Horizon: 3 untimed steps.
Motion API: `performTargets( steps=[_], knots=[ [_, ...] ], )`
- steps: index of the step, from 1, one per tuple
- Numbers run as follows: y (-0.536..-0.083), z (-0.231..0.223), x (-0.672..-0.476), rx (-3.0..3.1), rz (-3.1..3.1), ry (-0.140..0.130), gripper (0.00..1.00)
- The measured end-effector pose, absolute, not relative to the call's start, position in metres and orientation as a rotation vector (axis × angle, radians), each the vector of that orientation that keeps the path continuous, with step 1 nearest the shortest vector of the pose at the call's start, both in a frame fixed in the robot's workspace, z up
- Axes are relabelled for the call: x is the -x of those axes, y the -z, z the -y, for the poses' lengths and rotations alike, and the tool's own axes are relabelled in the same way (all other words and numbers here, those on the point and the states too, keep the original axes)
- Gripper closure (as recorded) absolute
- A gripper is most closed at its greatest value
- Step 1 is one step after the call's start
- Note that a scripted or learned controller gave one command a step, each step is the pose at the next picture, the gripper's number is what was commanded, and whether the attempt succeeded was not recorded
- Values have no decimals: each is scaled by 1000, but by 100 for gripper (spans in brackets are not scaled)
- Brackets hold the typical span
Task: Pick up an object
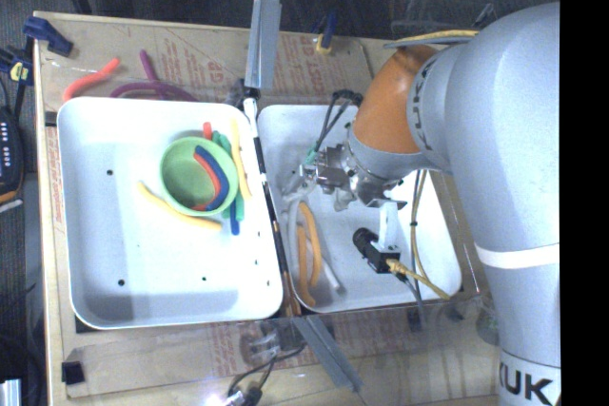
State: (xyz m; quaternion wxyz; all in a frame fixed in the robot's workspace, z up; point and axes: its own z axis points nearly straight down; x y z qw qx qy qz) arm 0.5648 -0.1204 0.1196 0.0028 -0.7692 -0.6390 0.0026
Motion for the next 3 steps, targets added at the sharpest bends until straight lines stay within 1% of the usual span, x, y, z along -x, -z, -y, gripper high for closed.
performTargets(
  steps=[1,2,3],
  knots=[
    [-96,106,-539,2397,2061,-8,0],
    [-105,102,-539,2381,2066,-5,100],
    [-106,105,-539,2388,2064,-11,0]
  ],
)
